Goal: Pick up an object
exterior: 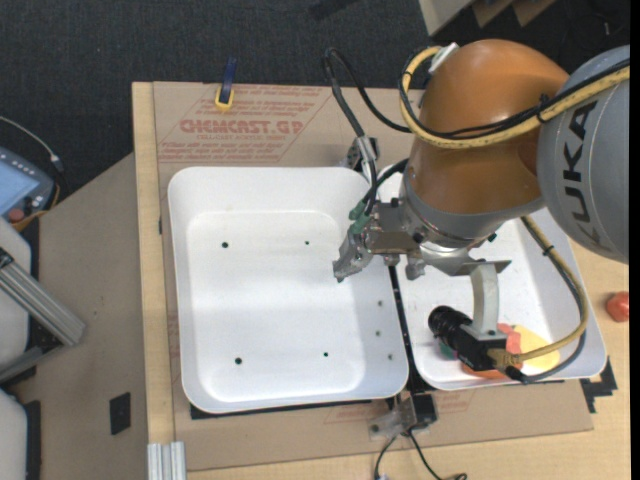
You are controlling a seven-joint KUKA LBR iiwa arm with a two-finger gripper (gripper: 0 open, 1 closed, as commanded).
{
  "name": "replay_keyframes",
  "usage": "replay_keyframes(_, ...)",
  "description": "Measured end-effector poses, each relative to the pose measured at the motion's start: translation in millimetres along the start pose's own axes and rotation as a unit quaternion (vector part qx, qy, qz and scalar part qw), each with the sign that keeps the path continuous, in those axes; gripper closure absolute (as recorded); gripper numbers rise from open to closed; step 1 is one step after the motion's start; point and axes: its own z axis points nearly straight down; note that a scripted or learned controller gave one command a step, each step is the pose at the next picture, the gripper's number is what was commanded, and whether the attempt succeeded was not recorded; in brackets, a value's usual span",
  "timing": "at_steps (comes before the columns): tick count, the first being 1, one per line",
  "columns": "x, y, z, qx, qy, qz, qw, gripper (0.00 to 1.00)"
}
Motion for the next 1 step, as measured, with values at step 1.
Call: replay_keyframes(1, -43.4, 1.4, 41.3, -0.003, 0.001, 0.001, 1.0, 0.0)
